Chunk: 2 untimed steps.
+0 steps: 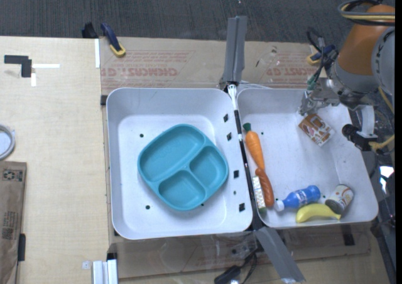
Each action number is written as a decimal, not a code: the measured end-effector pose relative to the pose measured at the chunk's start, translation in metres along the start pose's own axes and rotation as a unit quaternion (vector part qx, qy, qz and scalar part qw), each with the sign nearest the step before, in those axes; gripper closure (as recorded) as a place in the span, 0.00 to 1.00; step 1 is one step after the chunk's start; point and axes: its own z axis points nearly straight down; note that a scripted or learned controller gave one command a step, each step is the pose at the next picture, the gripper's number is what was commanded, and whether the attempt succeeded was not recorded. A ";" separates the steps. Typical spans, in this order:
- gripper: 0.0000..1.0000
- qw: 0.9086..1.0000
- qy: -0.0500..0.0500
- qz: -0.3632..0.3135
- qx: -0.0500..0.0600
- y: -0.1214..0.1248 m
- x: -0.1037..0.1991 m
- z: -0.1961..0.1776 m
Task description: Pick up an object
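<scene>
A pale wooden bench (50, 119) carries two white bins on a sheet of brown cardboard (163, 63) whose red lettering reads reversed and unclear. The left bin (119, 151) holds a blue divided plate (182, 166). In the right bin (352, 169), the gripper (312, 105) hangs over a small packet (315, 129); a carrot (254, 148), bottle (300, 198), banana (317, 213) and can (339, 198) lie nearer the bin's front edge.

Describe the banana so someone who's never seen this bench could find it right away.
Look in the right-hand white bin, at its near right corner. The banana lies there along the front wall, just below a blue bottle and beside a small can. It is the only yellow, curved item.
</scene>
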 end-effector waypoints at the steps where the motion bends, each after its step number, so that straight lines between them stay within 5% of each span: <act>1: 1.00 0.998 0.004 -0.064 0.024 -0.004 -0.013 -0.046; 2: 0.00 0.998 0.004 -0.064 0.025 -0.004 -0.013 -0.045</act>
